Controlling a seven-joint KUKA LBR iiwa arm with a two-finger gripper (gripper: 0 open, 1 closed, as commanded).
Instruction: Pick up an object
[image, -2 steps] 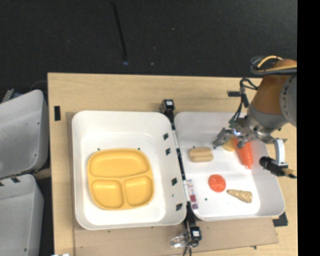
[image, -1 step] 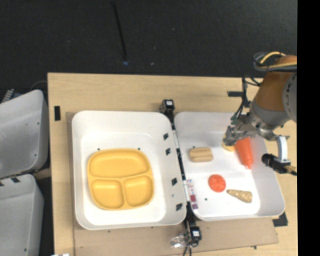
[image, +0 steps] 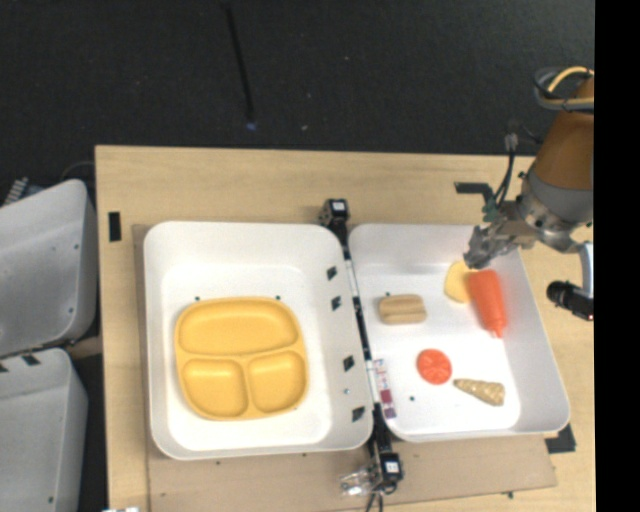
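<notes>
- The arm (image: 565, 165) reaches in at about two o'clock, grey at the wrist with its orange band above, over the upper right corner of the right bin (image: 530, 400).
- Its gripper (image: 482, 250) points down toward the bin floor, just above the top end of the toy carrot (image: 489, 300).
- From where I stand I cannot tell how the gripper is set; nothing shows caught in it.
- The toy carrot lies on the bin floor at about three o'clock from the middle of the bench, its length running from eleven down to five o'clock.
- A small pale yellow piece (image: 457, 283) sits touching the carrot's upper left side, at nine o'clock from it.
- A tan block that looks like a bread roll (image: 401, 309) lies further left in the same bin, near the divider and well apart from the carrot.
- A flat red round piece (image: 434, 366) lies at six o'clock from the roll, toward the near edge of the bin.
- A beige cone-shaped piece (image: 481, 391) lies just beside the red round one, at four o'clock from it, its point aimed left.
- The left bin (image: 160, 250) holds a yellow divided plate (image: 241, 355) with one wide compartment at the top and two smaller ones below it, lying flat near the middle.
- Both bins sit side by side on the light wooden bench (image: 250, 180), their inner edges touching along a row of black clips.
</notes>
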